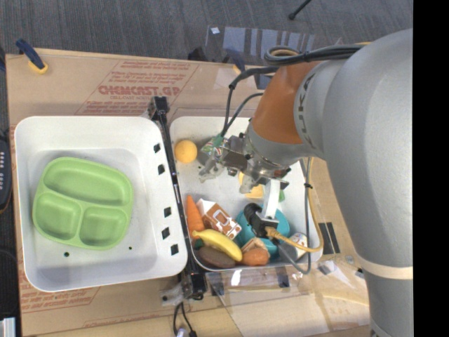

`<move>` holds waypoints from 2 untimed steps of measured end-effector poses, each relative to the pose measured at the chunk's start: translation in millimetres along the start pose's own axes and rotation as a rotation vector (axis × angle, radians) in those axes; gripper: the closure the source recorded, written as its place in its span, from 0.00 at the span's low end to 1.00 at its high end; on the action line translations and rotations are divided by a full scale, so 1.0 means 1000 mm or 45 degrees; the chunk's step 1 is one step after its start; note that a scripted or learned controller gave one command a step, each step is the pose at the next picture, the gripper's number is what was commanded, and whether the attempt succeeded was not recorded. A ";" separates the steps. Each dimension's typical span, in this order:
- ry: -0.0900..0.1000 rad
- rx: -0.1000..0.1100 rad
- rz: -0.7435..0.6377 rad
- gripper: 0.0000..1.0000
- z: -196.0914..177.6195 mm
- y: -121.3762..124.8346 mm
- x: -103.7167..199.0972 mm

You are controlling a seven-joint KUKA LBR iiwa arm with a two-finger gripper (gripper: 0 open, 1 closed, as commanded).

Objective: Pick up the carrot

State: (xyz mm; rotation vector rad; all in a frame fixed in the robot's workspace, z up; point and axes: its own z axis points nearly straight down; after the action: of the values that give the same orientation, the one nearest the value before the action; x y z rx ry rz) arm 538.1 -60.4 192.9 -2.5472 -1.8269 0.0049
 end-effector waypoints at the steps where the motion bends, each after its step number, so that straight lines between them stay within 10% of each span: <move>1: -0.010 -0.008 -0.513 0.00 -0.099 0.020 -0.078; 2: -0.002 0.016 -0.292 0.00 0.090 0.039 -0.110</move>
State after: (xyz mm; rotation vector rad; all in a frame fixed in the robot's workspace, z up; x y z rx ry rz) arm 539.3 -177.0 102.4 -2.3136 -2.1000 0.0169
